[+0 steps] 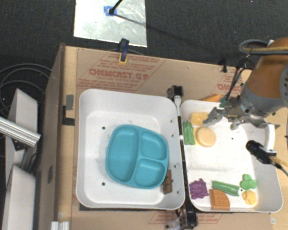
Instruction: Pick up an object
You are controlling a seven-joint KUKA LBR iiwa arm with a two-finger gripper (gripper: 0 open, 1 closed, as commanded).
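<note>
Camera view, near to far: right bin (272,196) held grapes (198,188), a waffle (219,199) and a green pod (226,187) along its front; left bin (90,132) held a teal plate (136,156). Farther back lay a yellow disc (205,137), long axis running front-right to back-left. Pincer (226,119) hovered just behind and right of the disc, fingers apart, nothing between them. Likely target: the disc, so the pincer would need to shift front-left and descend.

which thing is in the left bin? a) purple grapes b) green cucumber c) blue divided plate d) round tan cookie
c, the blue divided plate lies in the left bin, while the grapes, cookie and cucumber all lie in the right bin.
</note>
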